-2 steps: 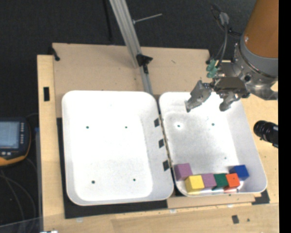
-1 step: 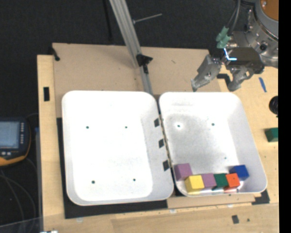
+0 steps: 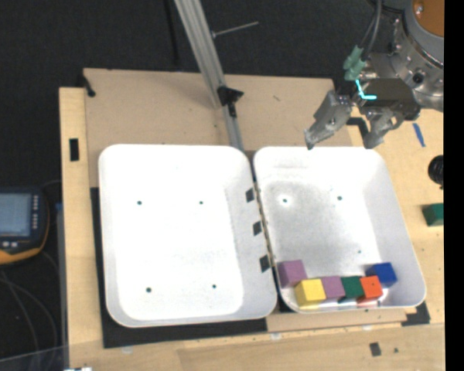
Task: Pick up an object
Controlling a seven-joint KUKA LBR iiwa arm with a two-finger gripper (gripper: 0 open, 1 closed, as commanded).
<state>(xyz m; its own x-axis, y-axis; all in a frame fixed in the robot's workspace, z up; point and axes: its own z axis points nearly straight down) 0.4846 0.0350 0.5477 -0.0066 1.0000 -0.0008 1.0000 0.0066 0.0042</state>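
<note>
6 small coloured blocks (image 3: 334,285) along right bin's (image 3: 387,184) near wall

A slanted grey metal rail (image 3: 205,49) crosses the tan wooden desk (image 3: 178,91). A handheld pendant with a grey screen (image 3: 11,222) lies left; a small green block (image 3: 434,214) sits right.

blocks (image 3: 336,286) in right bin's (image 3: 387,184) near edge
</note>
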